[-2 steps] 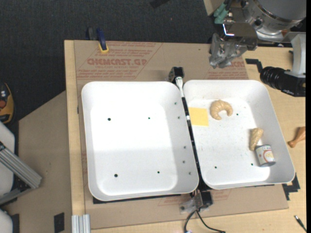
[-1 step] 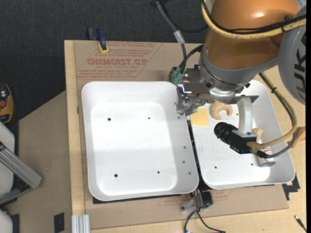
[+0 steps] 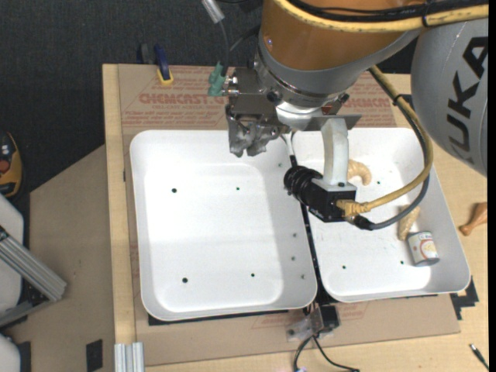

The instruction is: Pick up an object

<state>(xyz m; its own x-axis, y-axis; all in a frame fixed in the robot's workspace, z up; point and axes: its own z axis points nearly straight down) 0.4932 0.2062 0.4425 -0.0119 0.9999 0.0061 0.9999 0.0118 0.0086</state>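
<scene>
Arm [image 3: 364, 22] nearest the lens, above both bins' far edges. Gripper [image 3: 249, 139] hangs over left bin [image 3: 155, 208], far right corner; jaws' state unclear. Can [image 3: 423, 247] and tan object [image 3: 358, 172] lie in right bin [image 3: 372, 277].

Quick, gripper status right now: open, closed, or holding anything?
Gripper: cannot be told; it hangs over the far edge of the left bin.
</scene>
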